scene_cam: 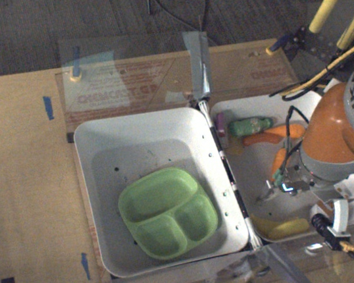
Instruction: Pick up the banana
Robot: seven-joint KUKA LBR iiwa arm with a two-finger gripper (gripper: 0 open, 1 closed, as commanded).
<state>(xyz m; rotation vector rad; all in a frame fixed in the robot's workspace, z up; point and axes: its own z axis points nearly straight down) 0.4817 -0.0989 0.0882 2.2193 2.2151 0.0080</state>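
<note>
The banana [285,227] lies nearest the camera, flat along the front wall of the right bin [233,162], its yellow length running left to right in the bin's front left corner. My gripper [284,187] hangs above the middle of that same bin, just behind the banana and apart from it; nothing sits between it and the fruit except bare white floor. I cannot tell from this view whether my gripper is released or clenched, since my wrist and its cabling cover it. My arm [335,129], with its orange band, enters from the right and covers much of the bin's right half. Farther back in the right bin lie an orange carrot-shaped object [272,134] and, behind it against the rear wall, a green bottle [251,124] on its side. The left bin [98,150] holds a green divided plate [168,213], well apart from my gripper.
</note>
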